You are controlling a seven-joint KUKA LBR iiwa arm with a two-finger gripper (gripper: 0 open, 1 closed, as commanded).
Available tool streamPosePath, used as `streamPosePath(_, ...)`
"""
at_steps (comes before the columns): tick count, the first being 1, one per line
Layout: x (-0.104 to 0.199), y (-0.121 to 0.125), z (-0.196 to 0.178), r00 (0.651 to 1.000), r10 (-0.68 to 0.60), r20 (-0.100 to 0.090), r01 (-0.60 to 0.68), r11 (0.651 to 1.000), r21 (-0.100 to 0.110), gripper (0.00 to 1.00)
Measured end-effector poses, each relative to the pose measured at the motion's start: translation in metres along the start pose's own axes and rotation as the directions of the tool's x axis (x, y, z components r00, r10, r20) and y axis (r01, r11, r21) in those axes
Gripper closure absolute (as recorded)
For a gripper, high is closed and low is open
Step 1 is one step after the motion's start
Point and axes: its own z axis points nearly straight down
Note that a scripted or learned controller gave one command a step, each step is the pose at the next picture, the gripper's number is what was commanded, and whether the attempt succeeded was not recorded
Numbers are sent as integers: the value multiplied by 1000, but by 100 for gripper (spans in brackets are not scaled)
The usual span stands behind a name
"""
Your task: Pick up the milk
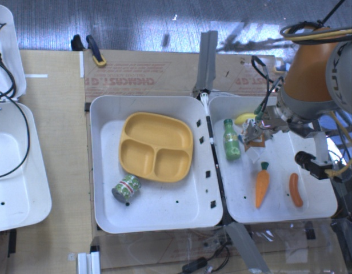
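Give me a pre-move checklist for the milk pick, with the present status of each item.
1. Milk identified: cannot tell; a small brownish object lies partly hidden under the end effector.
2. End effector over the view's right-hand bin: ok.
3. Grasp secured: cannot tell.
4. Room around the target: not ok; green bottle and banana sit close beside the end effector.
5. Carrot and sausage lie apart from it: ok.

Milk carton (255, 142), small, brownish, R bin (313, 211), mostly hidden
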Motion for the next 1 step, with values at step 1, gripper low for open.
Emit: streamPosePath(1, -42, 8, 15, 989, -145, 1, 145, 989, 0, 100)
